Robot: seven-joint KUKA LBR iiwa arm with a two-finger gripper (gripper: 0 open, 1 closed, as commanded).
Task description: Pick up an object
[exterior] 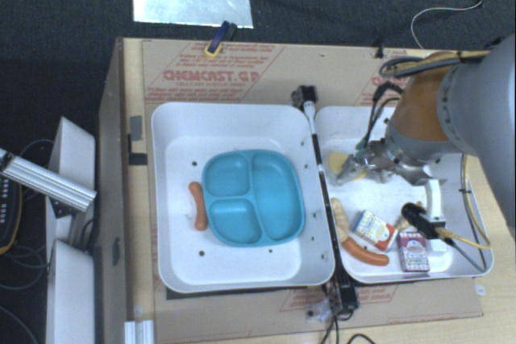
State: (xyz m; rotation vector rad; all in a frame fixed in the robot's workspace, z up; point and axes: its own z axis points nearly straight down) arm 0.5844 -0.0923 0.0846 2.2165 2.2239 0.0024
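Objects for picking are lying in the right bin [476, 270]: a sausage [365, 253], a small carton [372, 228], a red packet [414, 251] and a pale roll [340, 218] near its front. The gripper [355, 165] is hanging low over the bin's rear left, beside something yellow; whether it is open or closed, I cannot tell. Judging by this, the approach is under way, and the next move is calling for a descent onto one item. The left bin [173, 254] is holding a blue tray [252, 197] and another sausage [197, 205]. Both bins are sitting on a board-covered surface [210, 76] above dark floor.
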